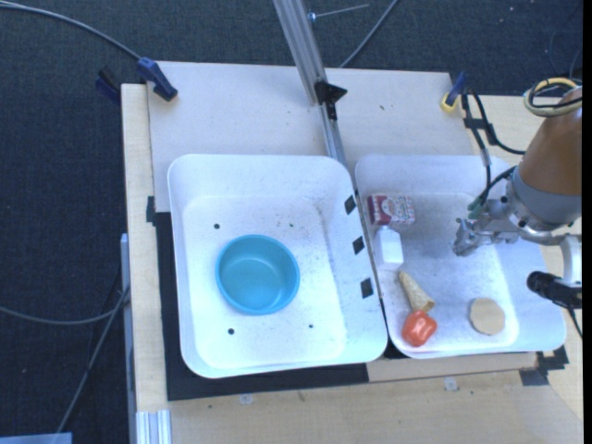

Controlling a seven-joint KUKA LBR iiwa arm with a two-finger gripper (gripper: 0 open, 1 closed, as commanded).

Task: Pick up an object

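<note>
My gripper (466, 240) hangs over the right side of the right bin (435, 174), above bare bin floor. A round tan cookie (487, 316) lies below it near the bin's front right. A red pepper (419, 327) and a tan cone (415, 290) lie at the bin's front left. A small white block (388, 247) and a red-and-white carton (390, 210) sit along the bin's left wall. Nothing shows between the fingers.
The left bin (268, 178) holds a blue bowl (258, 274). A metal pole (301, 35) slants down from the top to the divider between the bins. Cables and a yellow ring (551, 92) lie at the bench's back right.
</note>
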